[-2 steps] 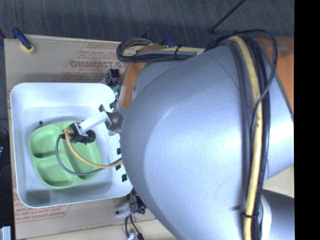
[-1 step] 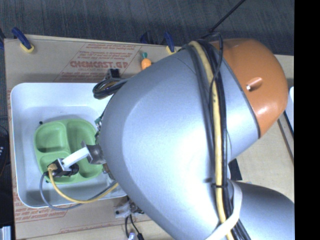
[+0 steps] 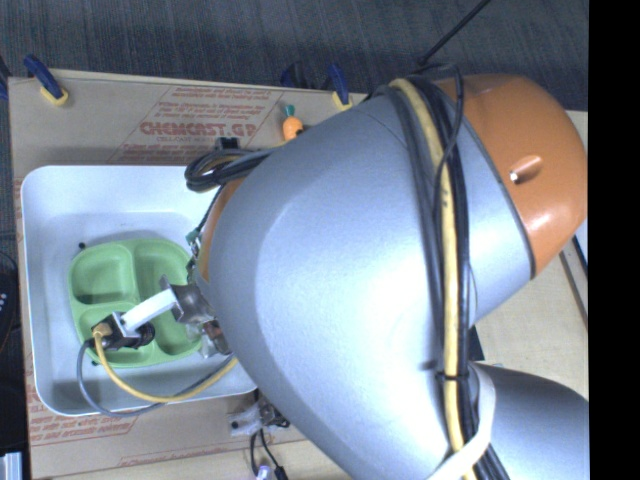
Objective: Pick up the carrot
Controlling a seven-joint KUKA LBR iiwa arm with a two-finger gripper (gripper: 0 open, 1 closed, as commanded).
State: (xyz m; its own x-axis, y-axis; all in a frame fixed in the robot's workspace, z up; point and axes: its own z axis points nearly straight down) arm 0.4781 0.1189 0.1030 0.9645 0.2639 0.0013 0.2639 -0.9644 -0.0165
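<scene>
Carrot (image 3: 291,126), apparently the orange bit at upper centre, seems not yet picked; the jaws' state I cannot tell.

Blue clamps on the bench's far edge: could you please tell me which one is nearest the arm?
The rightmost blue clamp, right beside the grey arm; the left-corner clamp sits far from it.

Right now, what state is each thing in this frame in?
Arm: reaching across the bench, covering most of the view.
Gripper: down at the right side of the green tray.
Left bin: flat on the bench, holding the tray.
Green tray: lying flat, open side up.
Small orange thing: possibly the carrot, lying on the brown board beyond the bin's far rim; too small to be sure.
</scene>
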